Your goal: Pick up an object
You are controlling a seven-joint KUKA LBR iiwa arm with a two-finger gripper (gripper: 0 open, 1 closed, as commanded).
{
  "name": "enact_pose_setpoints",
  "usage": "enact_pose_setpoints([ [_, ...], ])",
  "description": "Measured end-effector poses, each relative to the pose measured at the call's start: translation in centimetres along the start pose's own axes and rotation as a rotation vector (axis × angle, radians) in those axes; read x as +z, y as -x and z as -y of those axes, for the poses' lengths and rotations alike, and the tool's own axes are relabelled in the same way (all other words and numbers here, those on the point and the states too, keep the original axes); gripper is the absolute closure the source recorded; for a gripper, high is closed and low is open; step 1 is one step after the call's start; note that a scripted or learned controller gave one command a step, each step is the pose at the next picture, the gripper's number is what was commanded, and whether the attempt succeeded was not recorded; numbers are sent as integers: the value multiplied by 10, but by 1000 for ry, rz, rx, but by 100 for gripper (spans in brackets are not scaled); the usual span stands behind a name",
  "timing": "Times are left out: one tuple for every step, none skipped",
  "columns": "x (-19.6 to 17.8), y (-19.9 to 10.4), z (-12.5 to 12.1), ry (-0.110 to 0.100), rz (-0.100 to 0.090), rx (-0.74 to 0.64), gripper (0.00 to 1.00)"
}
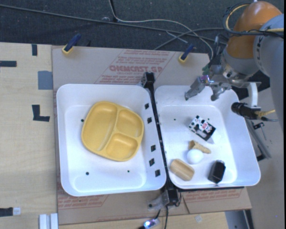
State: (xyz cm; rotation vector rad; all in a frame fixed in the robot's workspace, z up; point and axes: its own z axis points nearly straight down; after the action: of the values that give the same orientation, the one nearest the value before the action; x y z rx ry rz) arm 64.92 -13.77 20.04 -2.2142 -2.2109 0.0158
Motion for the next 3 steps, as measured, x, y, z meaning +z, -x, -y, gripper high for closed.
enact_pose_setpoints([
  [-9,0,-3,15,2,-3,0],
  [53,-7,-6,10,2,-4,0],
  [114,-10,3,9,2,-3,0],
])
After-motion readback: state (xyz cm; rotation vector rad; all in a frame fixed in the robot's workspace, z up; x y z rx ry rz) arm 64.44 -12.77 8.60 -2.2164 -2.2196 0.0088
